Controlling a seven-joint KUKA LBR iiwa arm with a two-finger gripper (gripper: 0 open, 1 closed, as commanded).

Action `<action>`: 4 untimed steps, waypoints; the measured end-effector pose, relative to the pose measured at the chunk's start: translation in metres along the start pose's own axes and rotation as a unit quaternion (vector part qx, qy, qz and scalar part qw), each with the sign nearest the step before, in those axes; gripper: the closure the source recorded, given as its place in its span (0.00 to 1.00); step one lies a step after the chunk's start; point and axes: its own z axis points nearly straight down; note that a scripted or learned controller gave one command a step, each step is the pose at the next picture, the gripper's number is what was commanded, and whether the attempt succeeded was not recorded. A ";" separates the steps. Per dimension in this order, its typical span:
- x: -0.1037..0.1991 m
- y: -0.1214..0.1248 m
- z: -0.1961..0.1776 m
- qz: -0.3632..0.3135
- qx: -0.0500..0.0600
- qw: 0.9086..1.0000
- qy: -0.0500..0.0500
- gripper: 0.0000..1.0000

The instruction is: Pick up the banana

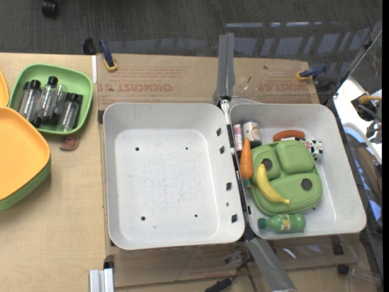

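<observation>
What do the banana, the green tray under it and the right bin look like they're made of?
Banana: likely moulded plastic toy; uniform bright yellow, smooth, no speckling.
Green tray: looks like plastic, matte; rounded moulded compartments, even colour.
Right bin: probably thin formed plastic, white, slightly glossy; rounded corners and a rolled rim. Can't rule out coated metal from this view.

The stacked orange plastic plates on the bench are cut off by the picture's left edge. In the right white bin, the red sausage-shaped toy and the small black-and-white spotted toy are partly hidden behind the green compartment plate. The label on the small printed can is too small to read.
</observation>
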 end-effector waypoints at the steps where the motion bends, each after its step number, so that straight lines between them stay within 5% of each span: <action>1: -0.018 -0.005 -0.056 0.021 0.000 1.000 0.000 1.00; 2: -0.035 -0.044 0.032 0.023 0.001 1.000 0.000 1.00; 3: -0.041 -0.010 -0.011 0.009 0.000 1.000 0.000 1.00; 4: -0.071 -0.018 -0.071 -0.007 0.000 1.000 0.000 1.00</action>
